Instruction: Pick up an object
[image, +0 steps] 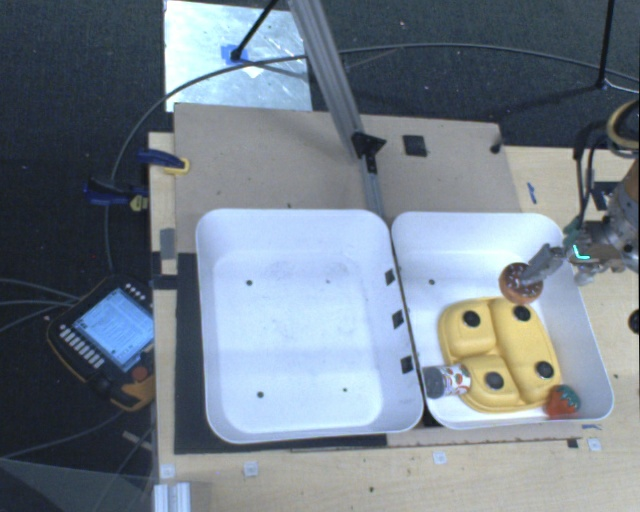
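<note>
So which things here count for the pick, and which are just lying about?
For the job:
gripper
brown donut
yellow tray
small can
strawberry
right bin

Lying about:
left bin
handheld pendant
blue clamp

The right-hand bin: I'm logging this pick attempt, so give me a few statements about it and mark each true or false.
1. The large yellow moulded tray with dark round holes lies in the right white bin. True.
2. The small round brown ring-shaped object sits in the left white bin. False: it is in the right bin, just above the yellow tray, at the gripper's tip.
3. A small red and green strawberry-like object lies at the right bin's lower right corner. True.
4. The small grey and red can-like object lies at the top of the right bin. False: it lies near the bottom left, against the yellow tray.
</note>
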